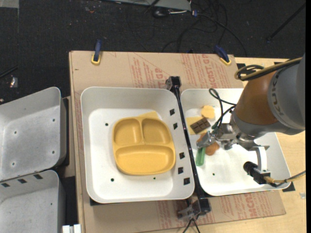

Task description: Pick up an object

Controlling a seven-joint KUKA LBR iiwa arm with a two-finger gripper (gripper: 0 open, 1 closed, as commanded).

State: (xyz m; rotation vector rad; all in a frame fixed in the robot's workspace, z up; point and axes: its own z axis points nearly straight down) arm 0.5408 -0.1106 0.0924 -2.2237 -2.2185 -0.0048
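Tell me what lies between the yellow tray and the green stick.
In the camera view, the white walls where the two bins meet run between the yellow tray and the green stick. Black tabs sit along that divide.

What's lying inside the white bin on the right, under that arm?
In the right white bin: a yellow-orange piece, a brown block, a green stick. The grey arm covers the rest.

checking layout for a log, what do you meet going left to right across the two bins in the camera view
yellow divided plate → black divider between the bins → green item → gripper → grey arm
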